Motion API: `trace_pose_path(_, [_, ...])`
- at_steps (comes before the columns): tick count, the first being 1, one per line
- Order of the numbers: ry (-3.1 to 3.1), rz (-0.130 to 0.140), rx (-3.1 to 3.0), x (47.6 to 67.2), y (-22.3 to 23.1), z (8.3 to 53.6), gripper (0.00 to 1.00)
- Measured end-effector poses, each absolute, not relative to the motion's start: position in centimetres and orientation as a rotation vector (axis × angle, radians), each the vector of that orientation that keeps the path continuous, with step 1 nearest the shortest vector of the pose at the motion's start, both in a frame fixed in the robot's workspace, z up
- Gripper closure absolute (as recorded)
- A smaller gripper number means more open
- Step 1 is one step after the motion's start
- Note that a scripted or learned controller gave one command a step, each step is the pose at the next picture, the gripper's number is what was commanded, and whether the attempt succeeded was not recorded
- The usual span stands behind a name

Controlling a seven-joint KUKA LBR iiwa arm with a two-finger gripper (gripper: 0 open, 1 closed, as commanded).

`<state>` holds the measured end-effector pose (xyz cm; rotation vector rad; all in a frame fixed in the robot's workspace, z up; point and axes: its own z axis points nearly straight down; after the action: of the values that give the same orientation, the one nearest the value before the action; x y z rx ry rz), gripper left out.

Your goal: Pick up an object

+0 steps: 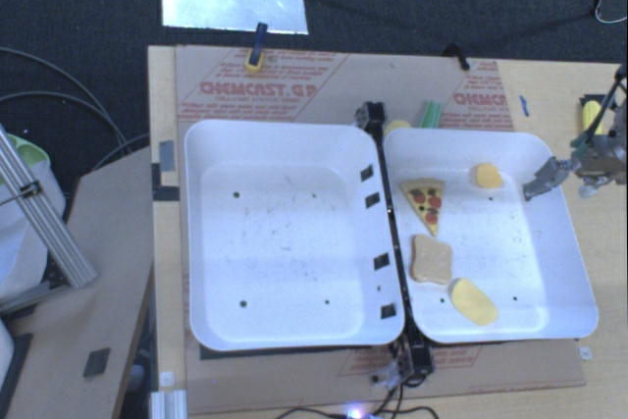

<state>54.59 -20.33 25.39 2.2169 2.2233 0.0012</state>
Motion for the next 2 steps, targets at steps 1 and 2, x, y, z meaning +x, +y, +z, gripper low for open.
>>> trace_pose_path(1, [2.230,0.004,2.209,61.4,-16.5,15.1,0.00])
trace_pose_path(2, [2.225,-0.007,2.233,50.1,-16.9,8.1,0.00])
